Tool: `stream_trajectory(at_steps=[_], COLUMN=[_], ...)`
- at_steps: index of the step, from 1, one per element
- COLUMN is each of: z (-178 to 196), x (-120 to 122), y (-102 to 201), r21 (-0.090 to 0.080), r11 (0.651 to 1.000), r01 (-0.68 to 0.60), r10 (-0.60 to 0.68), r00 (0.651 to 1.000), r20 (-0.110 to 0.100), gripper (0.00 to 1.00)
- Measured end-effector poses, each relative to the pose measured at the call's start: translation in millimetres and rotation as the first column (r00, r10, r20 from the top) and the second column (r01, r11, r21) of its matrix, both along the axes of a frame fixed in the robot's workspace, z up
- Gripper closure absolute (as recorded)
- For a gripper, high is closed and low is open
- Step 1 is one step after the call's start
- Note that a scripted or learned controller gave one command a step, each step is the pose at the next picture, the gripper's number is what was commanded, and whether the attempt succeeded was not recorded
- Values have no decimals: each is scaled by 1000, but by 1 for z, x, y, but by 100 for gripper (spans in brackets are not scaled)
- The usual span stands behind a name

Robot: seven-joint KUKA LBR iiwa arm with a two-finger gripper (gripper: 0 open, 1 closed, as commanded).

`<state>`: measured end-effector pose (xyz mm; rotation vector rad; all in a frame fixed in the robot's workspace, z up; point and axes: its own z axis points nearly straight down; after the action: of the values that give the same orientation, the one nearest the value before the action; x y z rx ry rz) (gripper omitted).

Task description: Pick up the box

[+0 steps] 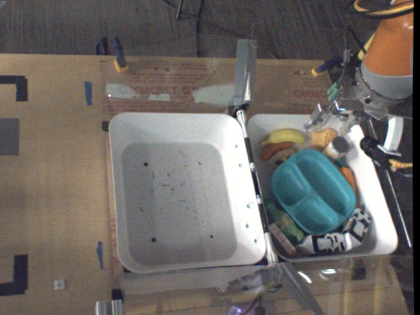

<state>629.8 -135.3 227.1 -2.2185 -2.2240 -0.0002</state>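
Gripper at upper right over right bin's far rim, finger state indiscernible; teal tray tilted atop clutter; banana beside it; box not identifiable.

The bench bears faint red print behind the bins, too blurred to read.
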Motion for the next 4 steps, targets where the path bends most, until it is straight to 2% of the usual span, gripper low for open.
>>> stream_trajectory(at_steps=[1, 2, 3, 4], z=[-98, -119, -118, -118], x=[-83, -118, -132, -132], y=[-49, -59, -24, -20], r21=[0, -3, -19, -33], r11=[1000, 994, 945, 962], r01=[9, 105, 327, 269], r10=[-9, -105, -325, -265], r00=[1000, 992, 942, 960], r20=[0, 64, 86, 94], gripper=[0, 0, 0, 0])
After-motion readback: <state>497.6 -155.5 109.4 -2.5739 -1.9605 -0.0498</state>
